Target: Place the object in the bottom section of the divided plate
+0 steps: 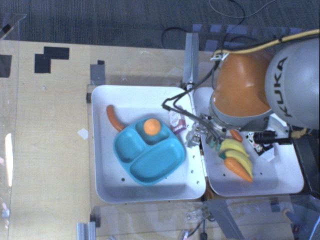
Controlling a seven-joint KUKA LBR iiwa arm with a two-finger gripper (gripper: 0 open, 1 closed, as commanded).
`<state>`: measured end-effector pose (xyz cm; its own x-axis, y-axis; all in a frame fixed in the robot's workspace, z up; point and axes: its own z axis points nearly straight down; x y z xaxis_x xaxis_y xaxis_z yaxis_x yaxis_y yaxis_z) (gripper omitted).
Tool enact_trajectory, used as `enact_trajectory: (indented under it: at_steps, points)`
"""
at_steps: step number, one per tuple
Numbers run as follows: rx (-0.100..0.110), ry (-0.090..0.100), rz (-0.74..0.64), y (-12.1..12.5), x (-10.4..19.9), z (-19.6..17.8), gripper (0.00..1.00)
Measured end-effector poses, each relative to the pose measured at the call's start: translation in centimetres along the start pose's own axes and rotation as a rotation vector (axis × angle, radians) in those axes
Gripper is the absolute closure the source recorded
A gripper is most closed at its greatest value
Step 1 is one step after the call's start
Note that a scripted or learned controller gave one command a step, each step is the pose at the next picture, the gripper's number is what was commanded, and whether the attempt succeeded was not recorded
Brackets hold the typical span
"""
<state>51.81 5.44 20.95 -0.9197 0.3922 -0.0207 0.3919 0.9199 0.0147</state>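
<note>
Pale bench, two white bins [100,184]. Camera view: whether the gripper [196,134] is open or closed, I cannot tell. Left of it, the blue divided plate [150,156]; right, banana [235,151] and carrot [239,169]. Risk: object lands in the wrong section.

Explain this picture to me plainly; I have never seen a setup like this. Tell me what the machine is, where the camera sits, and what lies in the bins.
One camera looks down at a slant on two shallow white bins. The grey and orange robot arm reaches in from the right; its gripper hangs over the divide between the bins. The left bin holds a blue divided plate with an orange ball in its top section, and a sausage-like piece beside it. The right bin holds a toy banana and carrot.
</note>
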Motion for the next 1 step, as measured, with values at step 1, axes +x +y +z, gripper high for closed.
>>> enact_trajectory:
  at_steps: [1]
  points:
    - [0.000,0.000,0.000,0.00,0.00,0.00,0.00]
